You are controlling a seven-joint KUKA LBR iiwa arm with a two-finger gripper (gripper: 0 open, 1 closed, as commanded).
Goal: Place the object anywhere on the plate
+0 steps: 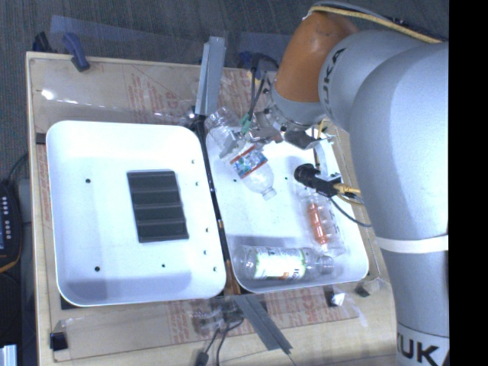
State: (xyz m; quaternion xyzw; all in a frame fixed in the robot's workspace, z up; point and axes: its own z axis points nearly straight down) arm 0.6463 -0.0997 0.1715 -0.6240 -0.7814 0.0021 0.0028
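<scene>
Resting on a wooden bench (114,82) over dark carpet (152,6), two white bins (76,204); finger state unclear.

On the worktop (114,90) we see two bins side by side. The left bin (84,204) holds a ridged plate (157,205) near its middle. In the right bin (282,204), one bottle (255,168) lies tilted at the far end beneath the arm (381,128), another bottle (322,221) along the right wall, a third bottle (282,264) across the near edge.
</scene>
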